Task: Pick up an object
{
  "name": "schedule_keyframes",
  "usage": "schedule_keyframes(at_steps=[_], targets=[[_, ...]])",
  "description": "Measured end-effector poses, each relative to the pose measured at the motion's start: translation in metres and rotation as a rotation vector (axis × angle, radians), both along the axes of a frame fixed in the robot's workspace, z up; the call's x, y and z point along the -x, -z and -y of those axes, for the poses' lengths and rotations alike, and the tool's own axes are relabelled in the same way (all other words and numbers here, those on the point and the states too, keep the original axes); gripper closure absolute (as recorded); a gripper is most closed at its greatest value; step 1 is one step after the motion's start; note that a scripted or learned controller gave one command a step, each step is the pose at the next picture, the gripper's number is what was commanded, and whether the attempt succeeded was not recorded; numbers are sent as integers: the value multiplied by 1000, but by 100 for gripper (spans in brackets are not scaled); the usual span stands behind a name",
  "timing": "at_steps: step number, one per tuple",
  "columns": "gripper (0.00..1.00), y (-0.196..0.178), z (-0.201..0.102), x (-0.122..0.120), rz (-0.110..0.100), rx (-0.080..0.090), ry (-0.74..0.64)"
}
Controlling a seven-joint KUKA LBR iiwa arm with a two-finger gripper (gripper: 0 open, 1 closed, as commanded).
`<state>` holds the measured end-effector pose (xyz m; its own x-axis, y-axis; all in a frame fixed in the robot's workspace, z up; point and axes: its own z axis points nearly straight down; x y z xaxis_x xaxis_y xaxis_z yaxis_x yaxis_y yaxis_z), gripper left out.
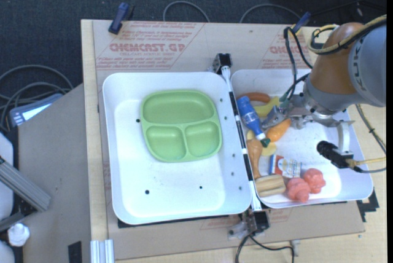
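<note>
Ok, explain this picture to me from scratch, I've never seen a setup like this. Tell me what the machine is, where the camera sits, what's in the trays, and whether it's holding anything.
The camera is fixed above a bench and looks down at a slant. The grey and orange shape at right is a robot arm reaching in; its job is to pick up an object. Its gripper is low over the right bin, but I cannot tell how it is set, and nothing is visibly held. That bin holds small toy items: a blue bottle, an orange carrot-like piece, something yellow, a tan block and pink lumps. The left bin holds a green divided plate lying flat.
</note>
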<state>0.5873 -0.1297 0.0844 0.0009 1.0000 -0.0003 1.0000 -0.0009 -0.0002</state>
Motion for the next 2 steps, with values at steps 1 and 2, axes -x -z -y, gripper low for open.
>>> schedule_keyframes(at_steps=[1, 2], targets=[[100, -10, 0, -1, 2, 1, 0], [100, -101, -82, 6, 2, -1, -3]])
